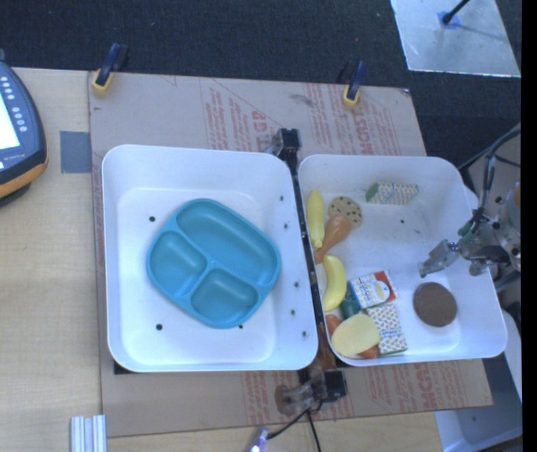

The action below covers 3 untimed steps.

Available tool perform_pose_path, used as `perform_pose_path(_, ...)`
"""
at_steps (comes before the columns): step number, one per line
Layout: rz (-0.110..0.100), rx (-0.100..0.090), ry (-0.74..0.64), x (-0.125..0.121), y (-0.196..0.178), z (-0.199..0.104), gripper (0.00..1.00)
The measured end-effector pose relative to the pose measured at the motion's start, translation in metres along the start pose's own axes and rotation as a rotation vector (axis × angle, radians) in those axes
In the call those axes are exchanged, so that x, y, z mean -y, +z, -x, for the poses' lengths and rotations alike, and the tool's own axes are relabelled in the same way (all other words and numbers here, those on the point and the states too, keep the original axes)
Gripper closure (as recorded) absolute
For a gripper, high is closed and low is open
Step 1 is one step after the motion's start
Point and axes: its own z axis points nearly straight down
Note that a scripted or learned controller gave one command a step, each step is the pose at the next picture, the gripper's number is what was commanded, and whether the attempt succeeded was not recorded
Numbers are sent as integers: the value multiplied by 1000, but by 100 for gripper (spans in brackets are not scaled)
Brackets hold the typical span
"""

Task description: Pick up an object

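Claw (445, 255) over right bin (410, 229) — brown disc (434, 304) just beside

The hand (449, 255) reaches in from the right edge, hanging low, fingers spread apart

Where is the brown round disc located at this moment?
The brown round disc lies in the right bin, near its right front corner, just below the gripper and to the right of the small carton.

Red print on the cardboard sheet (250, 111) seems illegible here.
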Motion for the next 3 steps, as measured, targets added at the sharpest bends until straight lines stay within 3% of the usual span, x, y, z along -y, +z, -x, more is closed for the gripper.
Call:
perform_pose_path(1,1,0,-2,-109,63,-44,0)
perform_pose_path(2,5,0,1,-153,68,-76,0)
perform_pose_path(3,2,2,-1,-137,69,-117,0)
